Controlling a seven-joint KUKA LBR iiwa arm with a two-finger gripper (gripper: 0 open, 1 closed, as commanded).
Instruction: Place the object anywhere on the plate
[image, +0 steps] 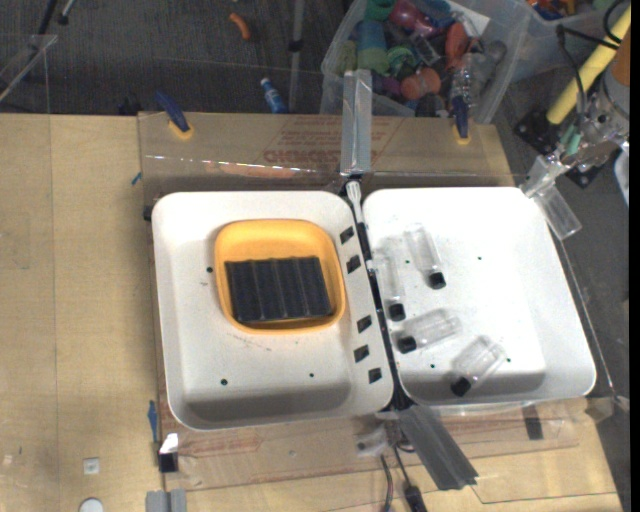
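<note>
I see a black block (278, 289) on the yellow plate (228, 245). The gripper (562, 172) is at two o'clock; I cannot tell its grip.

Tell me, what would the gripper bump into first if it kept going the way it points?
Probably the gripper would hit the bare far corner of the right bin beneath it, not the clear vials. Depth is hard to judge.

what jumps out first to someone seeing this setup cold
The orange plate in the left bin grabs the eye, with a dark ribbed block lying on it. Next come the clear plastic vials with black caps scattered in the right bin, hard to pick out against the white.
</note>
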